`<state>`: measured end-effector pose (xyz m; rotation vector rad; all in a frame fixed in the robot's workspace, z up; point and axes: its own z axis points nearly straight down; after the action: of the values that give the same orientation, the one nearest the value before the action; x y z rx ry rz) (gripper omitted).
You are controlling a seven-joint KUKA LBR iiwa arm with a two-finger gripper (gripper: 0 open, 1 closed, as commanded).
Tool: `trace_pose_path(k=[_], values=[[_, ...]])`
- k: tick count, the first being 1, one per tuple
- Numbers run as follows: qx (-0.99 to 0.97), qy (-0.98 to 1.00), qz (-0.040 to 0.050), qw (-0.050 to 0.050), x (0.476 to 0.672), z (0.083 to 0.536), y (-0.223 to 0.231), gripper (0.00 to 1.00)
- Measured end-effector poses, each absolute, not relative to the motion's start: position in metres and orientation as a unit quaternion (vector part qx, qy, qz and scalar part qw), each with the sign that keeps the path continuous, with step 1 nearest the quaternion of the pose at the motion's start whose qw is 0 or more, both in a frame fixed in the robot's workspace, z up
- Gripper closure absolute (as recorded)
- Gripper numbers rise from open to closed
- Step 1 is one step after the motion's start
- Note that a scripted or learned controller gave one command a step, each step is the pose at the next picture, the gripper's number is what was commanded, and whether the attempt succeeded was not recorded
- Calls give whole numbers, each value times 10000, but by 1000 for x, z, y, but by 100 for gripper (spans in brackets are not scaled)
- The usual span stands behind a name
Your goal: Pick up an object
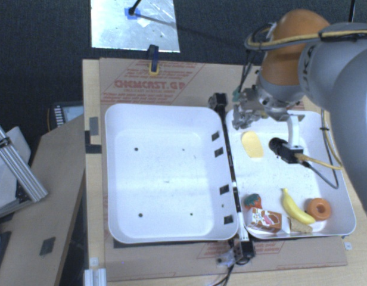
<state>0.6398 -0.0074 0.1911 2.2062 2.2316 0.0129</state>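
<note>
Snack packet, banana sit well below gripper, finger state unclear; yellow piece just beneath, flat — pinch may slip off.

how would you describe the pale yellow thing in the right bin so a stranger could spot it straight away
Start at the right bin and look to its upper left part, just below the gripper. The pale yellow piece lies flat there on its own. The banana, orange ring and other items cluster along the bin's near edge.
</note>
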Motion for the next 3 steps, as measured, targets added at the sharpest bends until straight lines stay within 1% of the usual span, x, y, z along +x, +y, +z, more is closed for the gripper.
trace_pose_path(k=[1,3], values=[[7033,7109,3,-15,608,184,59,100],[7047,7095,20,13,611,206,54,100]])
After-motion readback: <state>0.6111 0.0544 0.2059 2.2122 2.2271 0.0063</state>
